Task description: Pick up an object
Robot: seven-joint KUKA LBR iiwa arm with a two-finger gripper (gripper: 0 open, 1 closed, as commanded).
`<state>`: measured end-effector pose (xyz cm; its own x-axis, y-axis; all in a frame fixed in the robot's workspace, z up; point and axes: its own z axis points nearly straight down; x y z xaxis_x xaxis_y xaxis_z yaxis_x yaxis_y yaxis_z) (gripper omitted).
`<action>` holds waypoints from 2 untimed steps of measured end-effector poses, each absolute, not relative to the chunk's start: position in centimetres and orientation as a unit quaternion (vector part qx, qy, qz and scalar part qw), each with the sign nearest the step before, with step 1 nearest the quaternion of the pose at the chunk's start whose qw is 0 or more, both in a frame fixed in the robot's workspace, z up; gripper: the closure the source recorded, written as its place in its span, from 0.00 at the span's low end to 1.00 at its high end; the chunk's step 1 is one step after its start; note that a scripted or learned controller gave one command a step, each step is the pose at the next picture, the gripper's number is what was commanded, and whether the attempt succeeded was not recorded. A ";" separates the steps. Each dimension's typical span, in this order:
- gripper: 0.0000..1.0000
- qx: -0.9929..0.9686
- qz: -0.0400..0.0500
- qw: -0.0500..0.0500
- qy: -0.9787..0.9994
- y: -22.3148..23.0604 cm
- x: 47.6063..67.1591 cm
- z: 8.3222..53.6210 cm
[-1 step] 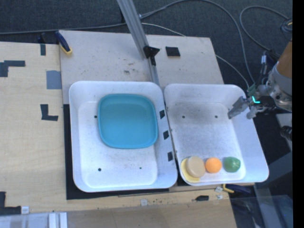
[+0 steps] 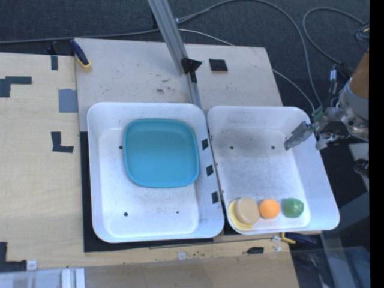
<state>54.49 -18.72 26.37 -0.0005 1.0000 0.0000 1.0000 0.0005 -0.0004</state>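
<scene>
A pale wooden bench (image 2: 36, 179) is seen from above at a slant, marked with strips of dark tape (image 2: 57, 141) and one grey patch. A lighter, speckled board (image 2: 150, 71) is laid across its middle, and two shallow white bins are set on it side by side. The left bin (image 2: 105, 161) is occupied by a blue square plate (image 2: 161, 152), lying flat near its centre. The right bin (image 2: 258, 161) shows a scuffed, grey-dusted floor, and three small things are lined along its near wall: a beige round piece (image 2: 246, 210) resting on a yellow disc, an orange ball (image 2: 269, 209) just beside it, and a green ball (image 2: 293, 207) next in the row. A slanted metal rail (image 2: 174, 35) is seen running down toward the gap between the bins. Dark carpet (image 2: 120, 8) is visible beyond the bench, crossed by loose grey cables (image 2: 264, 8). A blue and yellow clamp (image 2: 80, 53) is seen at the board's far left corner.

The gripper (image 2: 298, 135) is held at the right bin's far right edge, well apart from the three things; whether it is released or clenched cannot be told. Nothing is seen in its grasp.
</scene>
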 end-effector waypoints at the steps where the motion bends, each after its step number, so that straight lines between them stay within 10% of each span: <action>1: 0.00 -0.707 0.001 0.002 -0.707 -18.7 54.5 20.1; 2: 0.00 -0.707 0.001 0.002 -0.707 -18.1 54.4 15.7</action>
